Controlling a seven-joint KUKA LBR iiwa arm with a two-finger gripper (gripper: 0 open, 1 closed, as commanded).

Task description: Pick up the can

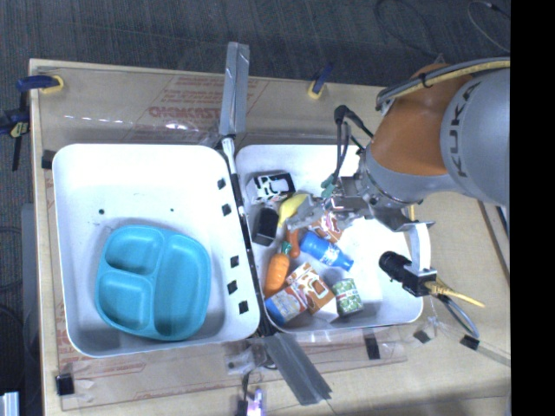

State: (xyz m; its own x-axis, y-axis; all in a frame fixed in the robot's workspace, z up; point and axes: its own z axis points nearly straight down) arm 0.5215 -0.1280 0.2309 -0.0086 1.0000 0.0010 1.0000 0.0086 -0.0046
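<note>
The can [349, 297], a small one with a green label, lies in the right bin [416, 312], close to that bin's near wall and toward its near right corner. It sits well below the gripper [334, 202] in the camera view and a little to the gripper's right, apart from it and not held. Just to the can's left, touching or nearly so, is an orange and white carton [303, 287]. Between the can and the gripper lies a blue bottle [326, 251] with a white cap, set at a slant. An orange carrot [277, 271] lies to the left of the bottle, beside the divide between the two bins. Directly below the gripper and close against it is a red and white packet [329, 225]; contact cannot be confirmed. To the gripper's left is a yellow banana [292, 205], with a dark flat item [264, 224] below and left of that, and a black and white item [272, 185] nearer the far wall. The gripper stands over the upper middle of the right bin, low among the clutter. Its detail is blurred and partly lost against the items beneath it, so whether it is open or closed cannot be determined. Nothing can be seen held in it. The arm [451, 146], grey with its orange band, enters from the right and crosses the bin's far right corner. The left bin [130, 176] holds a blue compartment tray [156, 280] in its near half, well apart from the gripper.
</note>
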